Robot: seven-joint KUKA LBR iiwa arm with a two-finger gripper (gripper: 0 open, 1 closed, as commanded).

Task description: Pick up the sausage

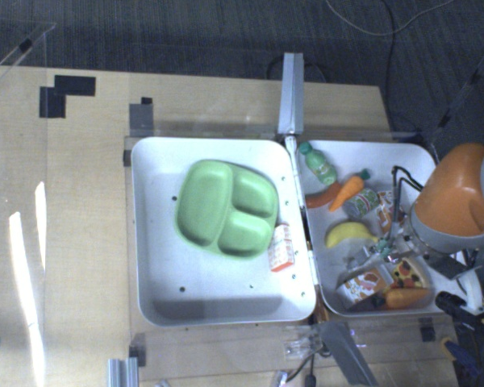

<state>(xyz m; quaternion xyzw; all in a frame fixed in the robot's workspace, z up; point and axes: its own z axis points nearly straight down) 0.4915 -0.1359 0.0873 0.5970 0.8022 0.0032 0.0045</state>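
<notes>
A reddish-brown sausage [318, 200] lies in the right bin [426, 161] near its left wall, partly under the orange carrot [348, 190]. Another brown-orange, sausage-like piece [406, 298] rests along the bin's front edge. My gripper [383, 250] hangs low over the middle of the right bin, just right of the yellow banana [347, 233] and above that front piece. It is well apart from the reddish sausage. Nothing shows between its fingers.
The right bin also holds a green bottle [318, 166], a printed can [369, 203], a pizza slice [406, 274] and a small box [363, 287]. In the left bin [157, 240] sit a green divided plate [226, 208] and a red-white packet [281, 248].
</notes>
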